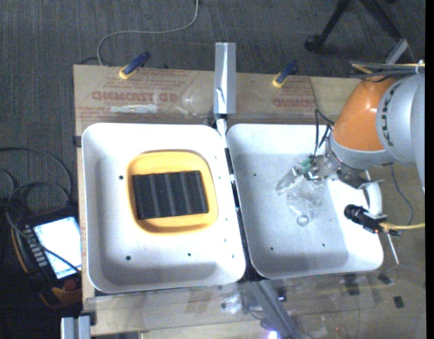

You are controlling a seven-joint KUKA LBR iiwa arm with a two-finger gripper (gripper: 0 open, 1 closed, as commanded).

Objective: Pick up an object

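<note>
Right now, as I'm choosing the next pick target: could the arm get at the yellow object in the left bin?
Probably yes. The yellow object lies alone in the left bin with nothing over it, though the arm hangs over the right bin and must cross the divider.

Your arm (389,122) comes in from the right, its grey body and orange band hanging above the right bin's far right corner. Your gripper (301,182) points down and leftward over the middle of that bin, a translucent shape just above the floor.
</note>
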